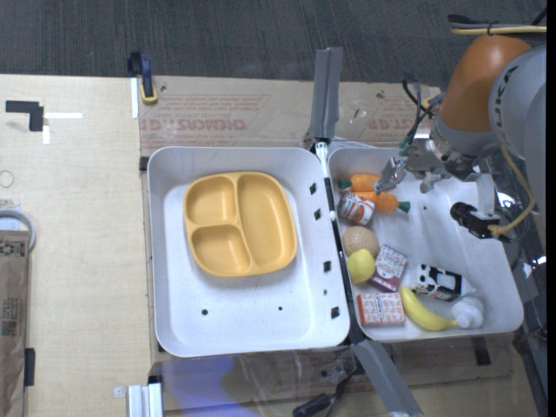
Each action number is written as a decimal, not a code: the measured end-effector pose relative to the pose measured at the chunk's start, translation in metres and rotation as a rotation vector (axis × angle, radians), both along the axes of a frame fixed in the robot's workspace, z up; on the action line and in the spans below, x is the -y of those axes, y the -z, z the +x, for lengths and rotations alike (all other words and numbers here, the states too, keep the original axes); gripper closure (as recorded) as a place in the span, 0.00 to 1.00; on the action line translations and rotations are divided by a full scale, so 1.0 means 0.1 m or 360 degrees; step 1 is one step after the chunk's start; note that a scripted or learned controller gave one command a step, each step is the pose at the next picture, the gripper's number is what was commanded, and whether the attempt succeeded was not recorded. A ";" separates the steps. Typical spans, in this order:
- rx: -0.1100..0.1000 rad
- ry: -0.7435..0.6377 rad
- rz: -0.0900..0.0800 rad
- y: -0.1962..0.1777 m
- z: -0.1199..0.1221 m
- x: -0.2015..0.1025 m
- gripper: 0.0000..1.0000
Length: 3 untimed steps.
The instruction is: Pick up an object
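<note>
My gripper (390,177) hangs over the far left part of the right bin (486,259), just right of an orange carrot (365,182) and above a second orange piece with a green tip (388,202). Nothing shows between it and these things. Below them lie a white and red can (354,208), a brown round fruit (360,240), a yellow lemon (361,266), a pink box (390,268), a red-patterned box (380,308), a banana (423,311), a black and white toy (437,281) and a white lump (467,313).
The left bin (252,320) bears a yellow divided plate (241,224). A grey post (327,94) rises at the far end of the wall between the bins. The arm's orange band (482,81) looms over the right bin's far right corner.
</note>
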<state>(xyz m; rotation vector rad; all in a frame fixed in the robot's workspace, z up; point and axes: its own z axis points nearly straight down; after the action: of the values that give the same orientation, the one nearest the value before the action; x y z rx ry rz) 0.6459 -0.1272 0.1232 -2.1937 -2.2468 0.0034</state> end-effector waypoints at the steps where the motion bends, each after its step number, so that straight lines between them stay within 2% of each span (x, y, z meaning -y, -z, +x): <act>1: 0.0008 -0.0186 -0.0010 0.29 -0.22 -0.19 0.00; 2: 0.0002 -0.0187 -0.0002 0.21 -0.23 -0.21 1.00; 3: 0.0003 -0.0177 -0.0001 -0.86 0.00 -0.20 1.00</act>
<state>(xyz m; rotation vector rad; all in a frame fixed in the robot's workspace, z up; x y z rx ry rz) 0.6457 -0.1072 0.2093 -2.0672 -2.3668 0.0021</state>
